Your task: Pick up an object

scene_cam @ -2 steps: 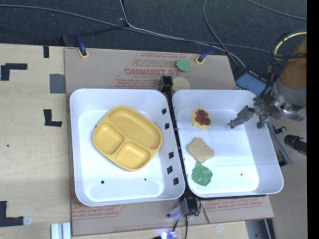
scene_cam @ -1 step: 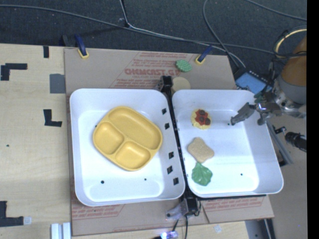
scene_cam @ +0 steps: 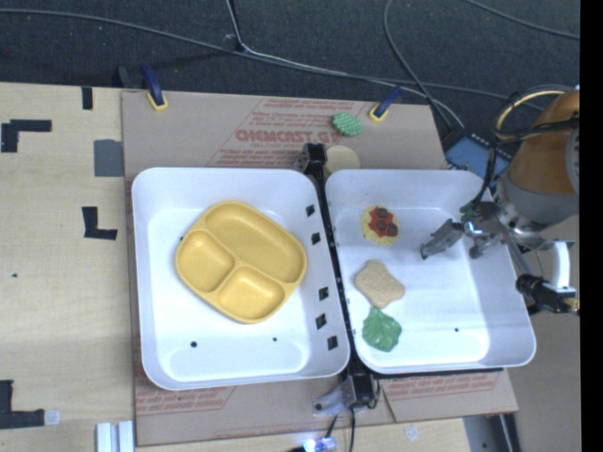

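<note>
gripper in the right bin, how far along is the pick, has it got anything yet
Nothing looks picked yet. The gripper is low in the right bin with nothing between its fingers, and the three pieces lie apart from it: the small pizza piece, the tan bread slice and the green leaf. Still left: closing on one and lifting it.

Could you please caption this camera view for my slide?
Gripper poised over right bin holding three food toys; yellow plate in left bin.

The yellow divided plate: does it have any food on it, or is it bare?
Bare. The yellow divided plate lies flat in the left bin, and all three compartments show plain yellow, with nothing in them.
</note>
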You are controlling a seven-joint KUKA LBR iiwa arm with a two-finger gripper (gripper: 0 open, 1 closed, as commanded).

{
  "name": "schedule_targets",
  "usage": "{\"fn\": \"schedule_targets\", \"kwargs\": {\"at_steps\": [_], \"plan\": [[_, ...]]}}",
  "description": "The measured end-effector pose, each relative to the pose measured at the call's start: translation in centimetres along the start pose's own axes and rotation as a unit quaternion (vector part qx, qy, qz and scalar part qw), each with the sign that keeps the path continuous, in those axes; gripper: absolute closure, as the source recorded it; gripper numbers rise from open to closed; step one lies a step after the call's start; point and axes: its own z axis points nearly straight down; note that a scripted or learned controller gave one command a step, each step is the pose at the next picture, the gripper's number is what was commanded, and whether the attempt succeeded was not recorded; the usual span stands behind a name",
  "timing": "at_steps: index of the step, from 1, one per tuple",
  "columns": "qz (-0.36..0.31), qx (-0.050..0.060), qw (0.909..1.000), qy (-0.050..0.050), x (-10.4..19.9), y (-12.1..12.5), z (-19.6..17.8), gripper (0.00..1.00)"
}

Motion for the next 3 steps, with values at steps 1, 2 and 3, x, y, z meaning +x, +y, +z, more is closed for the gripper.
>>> {"fn": "schedule_targets", "kwargs": {"at_steps": [1,2,3], "plan": [[0.000,-0.001,1.0000,-0.001,0.1,-0.1,5.4,0.00],[-0.001,-0.003,1.0000,-0.001,0.1,0.0,4.1,1.00],[0.000,-0.004,1.0000,-0.001,-0.1,-0.9,-1.3,1.00]]}}
